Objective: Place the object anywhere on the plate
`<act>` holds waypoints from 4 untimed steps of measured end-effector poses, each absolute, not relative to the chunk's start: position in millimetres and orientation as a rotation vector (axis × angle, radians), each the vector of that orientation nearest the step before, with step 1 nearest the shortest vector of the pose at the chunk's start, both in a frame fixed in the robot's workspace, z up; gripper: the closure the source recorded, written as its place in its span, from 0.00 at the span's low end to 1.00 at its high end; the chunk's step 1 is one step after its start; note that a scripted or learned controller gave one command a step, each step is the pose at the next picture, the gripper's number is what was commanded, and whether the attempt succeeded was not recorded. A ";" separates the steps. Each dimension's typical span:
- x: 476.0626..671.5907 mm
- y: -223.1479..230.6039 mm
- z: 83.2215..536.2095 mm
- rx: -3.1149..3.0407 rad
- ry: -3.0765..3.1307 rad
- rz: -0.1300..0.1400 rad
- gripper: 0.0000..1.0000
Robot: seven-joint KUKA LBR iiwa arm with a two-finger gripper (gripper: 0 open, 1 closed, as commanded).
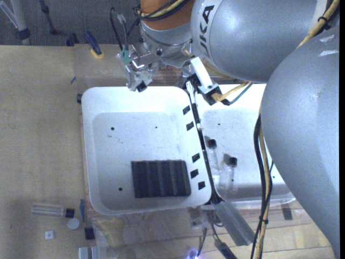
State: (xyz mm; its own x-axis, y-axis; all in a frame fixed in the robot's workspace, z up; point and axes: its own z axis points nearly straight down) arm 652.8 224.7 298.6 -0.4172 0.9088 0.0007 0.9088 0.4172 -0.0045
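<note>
A black ridged rectangular plate lies flat in the near part of the left bin. In the right bin, two small clear objects with black caps lie close to the dividing wall. My gripper hangs over the far rim of the left bin, well above and behind the plate. I see nothing clearly held in it. The grey arm covers most of the right bin.
The black-marked wall between the bins runs just right of the plate. On the bench at the near left lie a clear tube and small bits. A blue clamp sits behind the left bin.
</note>
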 end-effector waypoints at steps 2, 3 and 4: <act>665.7 202.7 381.4 -1.905 -2.494 0.007 1.00; 665.8 192.7 316.3 -2.472 -1.933 0.011 1.00; 665.8 225.4 298.0 -2.826 -1.371 0.004 1.00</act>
